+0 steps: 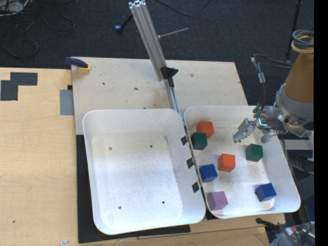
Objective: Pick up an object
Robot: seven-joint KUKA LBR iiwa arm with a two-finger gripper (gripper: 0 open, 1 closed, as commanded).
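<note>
Just plain unlabelled cubes [226, 162], right bin [287, 199].

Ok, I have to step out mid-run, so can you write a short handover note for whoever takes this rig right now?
Hand: hanging over the right bin, nothing seen between its fingers; whether they are open or shut is unclear.
Things: all seven cubes lie in the right bin: two orange, two green, two blue, one purple.
Done: nothing lifted yet.
Left: pick up one cube; the right-hand green one looks nearest the hand.
</note>
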